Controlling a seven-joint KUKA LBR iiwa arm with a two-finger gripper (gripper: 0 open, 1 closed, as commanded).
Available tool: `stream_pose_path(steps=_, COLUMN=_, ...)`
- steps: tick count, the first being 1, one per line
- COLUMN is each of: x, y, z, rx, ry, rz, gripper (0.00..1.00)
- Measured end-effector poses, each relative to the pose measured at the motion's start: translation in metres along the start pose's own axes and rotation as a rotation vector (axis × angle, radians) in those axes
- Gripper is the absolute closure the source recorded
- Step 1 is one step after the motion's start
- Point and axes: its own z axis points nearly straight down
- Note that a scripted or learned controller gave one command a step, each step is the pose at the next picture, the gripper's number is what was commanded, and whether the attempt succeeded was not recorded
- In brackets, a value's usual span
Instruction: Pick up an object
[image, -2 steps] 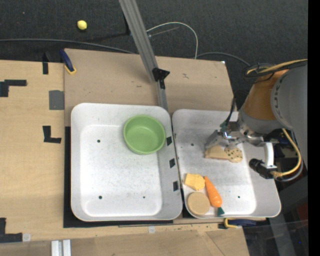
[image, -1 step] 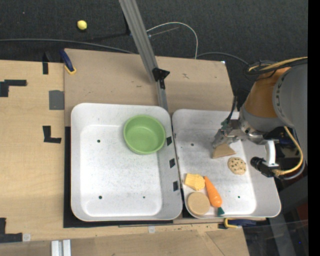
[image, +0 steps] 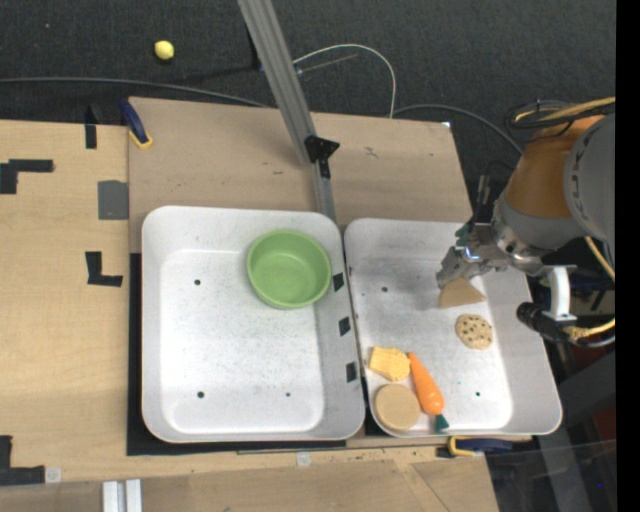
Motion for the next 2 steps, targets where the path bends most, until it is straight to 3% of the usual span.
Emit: stream_pose_path(steps=2, x=-0.001, y=0.011, z=-0.101, rx=-0.002, ry=-0.001, rz=0.000, gripper=1.00)
